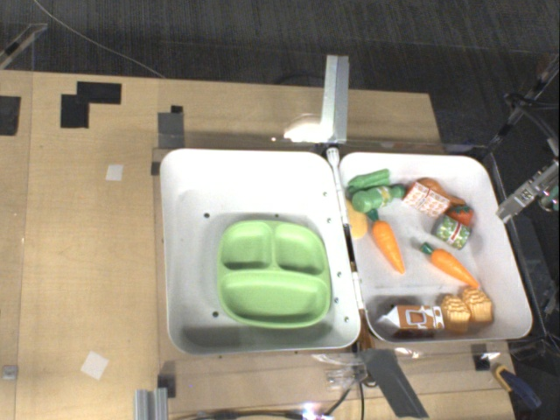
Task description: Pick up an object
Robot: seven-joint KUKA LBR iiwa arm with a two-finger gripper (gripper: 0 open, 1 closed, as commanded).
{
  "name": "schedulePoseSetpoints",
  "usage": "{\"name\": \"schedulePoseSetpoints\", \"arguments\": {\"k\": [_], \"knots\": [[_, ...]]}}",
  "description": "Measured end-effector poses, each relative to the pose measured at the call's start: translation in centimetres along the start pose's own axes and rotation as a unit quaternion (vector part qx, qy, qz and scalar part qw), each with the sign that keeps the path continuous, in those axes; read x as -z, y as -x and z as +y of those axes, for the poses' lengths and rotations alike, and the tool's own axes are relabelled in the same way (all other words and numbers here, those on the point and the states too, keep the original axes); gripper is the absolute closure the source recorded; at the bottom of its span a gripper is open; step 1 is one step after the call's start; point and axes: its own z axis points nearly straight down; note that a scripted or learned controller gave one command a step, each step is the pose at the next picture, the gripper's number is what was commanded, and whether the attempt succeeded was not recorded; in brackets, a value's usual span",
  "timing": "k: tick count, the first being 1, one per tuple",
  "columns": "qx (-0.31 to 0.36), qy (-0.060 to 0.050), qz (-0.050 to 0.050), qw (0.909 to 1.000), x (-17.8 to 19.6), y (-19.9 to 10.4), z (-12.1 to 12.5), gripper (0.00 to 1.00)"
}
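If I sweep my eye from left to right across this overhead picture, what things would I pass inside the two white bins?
Green divided tray in the left bin → then, in the right bin, the green vegetable → carrot → second carrot → golden pastry pieces.

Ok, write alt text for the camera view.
Two shallow white bins sit side by side on a wooden bench. The left bin holds a green divided tray; the right bin holds toy food, including two carrots and green vegetables.

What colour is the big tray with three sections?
Light green. The tray shows in the camera view, inside the left bin.
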Motion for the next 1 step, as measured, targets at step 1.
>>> {"name": "schedulePoseSetpoints", "arguments": {"k": [1], "knots": [[0.005,0.002,-0.004,1.0000,1.23,0.12,0.23,1.00]]}}
